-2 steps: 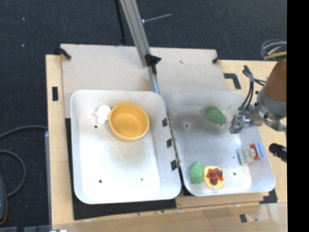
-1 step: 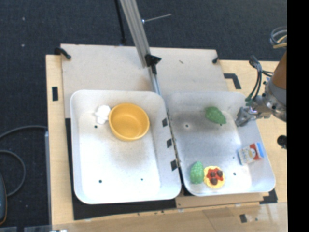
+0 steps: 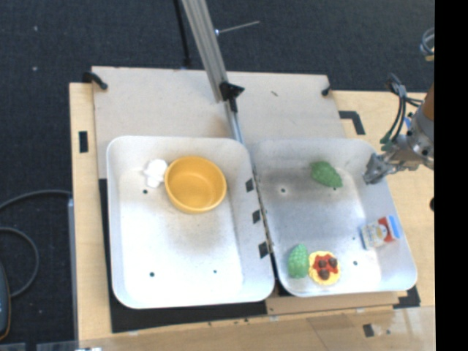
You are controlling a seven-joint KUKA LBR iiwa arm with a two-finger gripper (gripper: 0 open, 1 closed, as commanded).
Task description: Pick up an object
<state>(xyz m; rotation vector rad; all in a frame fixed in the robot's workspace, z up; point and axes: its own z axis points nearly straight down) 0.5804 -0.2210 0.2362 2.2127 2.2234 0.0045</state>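
A wooden bench point(image 3: 219, 101) seen from above at a slant, on dark carpet. Two shallow white bins sit on it side by side, touching at their inner walls.

The left bin point(image 3: 183, 269) holds a round yellow bowl point(image 3: 195, 184), upright and open to the camera, in its upper half. A small white lump point(image 3: 154, 171) lies touching the bowl's left rim.

The right bin point(image 3: 322, 218) holds four small things. Near its upper middle lies a green leafy piece point(image 3: 325, 174), its long axis tilted from upper left down to lower right. Near the bottom edge, a second green piece point(image 3: 297, 260) stands with its long axis close to vertical in the view, narrower end toward the top. Just beside it on the right, touching or nearly so, is a round yellow piece with dark red spots point(image 3: 325, 267). At the bin's right wall lies a small packet in blue, white and orange point(image 3: 380, 232), its long axis running from upper right to lower left.

A slim metal pole point(image 3: 208, 46) rises from the bench behind the bins.

The grey arm enters at the right edge. Its gripper point(image 3: 374, 171) hangs over the right bin's upper right corner, near the first green piece but apart from it. Nothing is between its fingers; whether they are spread or closed cannot be told.
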